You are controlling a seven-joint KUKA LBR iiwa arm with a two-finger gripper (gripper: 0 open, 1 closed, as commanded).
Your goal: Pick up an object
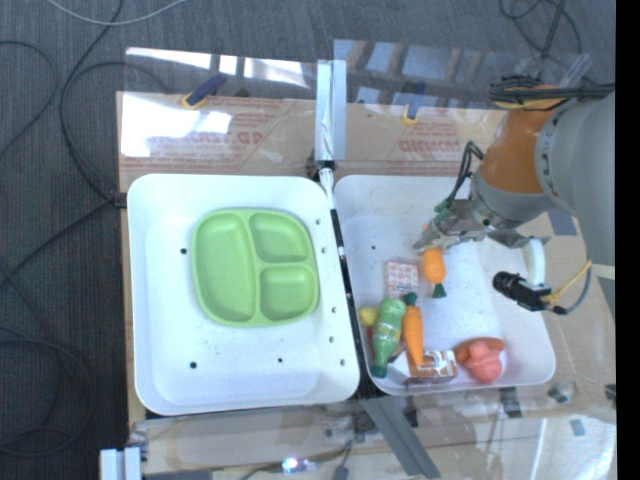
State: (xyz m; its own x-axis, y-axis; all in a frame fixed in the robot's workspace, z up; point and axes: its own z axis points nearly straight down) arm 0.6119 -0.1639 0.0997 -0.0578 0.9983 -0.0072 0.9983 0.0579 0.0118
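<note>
Pincer (436,236) state unreadable; it hovers over a small carrot (433,268) in the right bin (520,368). Toys (carrot, green bottle, red fruit) crowd six o'clock; carton (402,275) print illegible.

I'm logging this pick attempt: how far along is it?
Done: the gripper is down in the right bin, right above the small orange carrot. In hand: nothing visibly gripped; the carrot looks to lie on the bin floor. Left: close on it and lift.
</note>
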